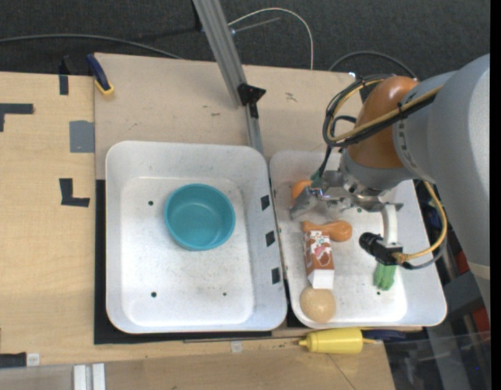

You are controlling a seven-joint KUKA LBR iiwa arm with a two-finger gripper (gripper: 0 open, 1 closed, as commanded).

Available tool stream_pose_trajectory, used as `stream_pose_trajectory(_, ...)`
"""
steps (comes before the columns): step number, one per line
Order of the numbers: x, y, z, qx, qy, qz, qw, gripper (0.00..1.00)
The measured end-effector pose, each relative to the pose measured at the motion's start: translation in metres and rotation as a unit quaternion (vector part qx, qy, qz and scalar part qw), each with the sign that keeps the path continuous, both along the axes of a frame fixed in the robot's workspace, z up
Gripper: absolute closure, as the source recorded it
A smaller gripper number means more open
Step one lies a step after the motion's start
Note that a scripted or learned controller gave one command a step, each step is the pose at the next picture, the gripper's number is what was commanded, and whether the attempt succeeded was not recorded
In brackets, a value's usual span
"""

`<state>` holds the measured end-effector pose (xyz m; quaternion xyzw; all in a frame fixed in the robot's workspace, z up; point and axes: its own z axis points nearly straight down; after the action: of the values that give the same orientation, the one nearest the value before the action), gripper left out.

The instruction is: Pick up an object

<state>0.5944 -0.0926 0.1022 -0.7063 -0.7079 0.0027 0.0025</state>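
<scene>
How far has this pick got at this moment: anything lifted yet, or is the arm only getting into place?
Done: the arm has reached into the right bin, with the gripper low by the small orange object near the bin's left wall. In hand: nothing visibly between its fingers. Left: the grasp and lift. The carton, the tan ball, the green piece and the teal bowl in the left bin all lie untouched.

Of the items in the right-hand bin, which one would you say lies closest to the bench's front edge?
The round tan ball in the right bin: it sits just below the carton, nearer the front rim than the green piece.
</scene>
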Motion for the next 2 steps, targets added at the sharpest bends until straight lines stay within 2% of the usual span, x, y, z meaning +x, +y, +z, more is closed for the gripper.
stream_pose_trajectory(1, 0.0, 0.0, -0.013, -0.0008, -0.003, 0.0, 1.0, 0.0)
stream_pose_trajectory(2, 0.0, 0.001, -0.002, -0.0002, -0.003, 0.001, 1.0, 1.0)
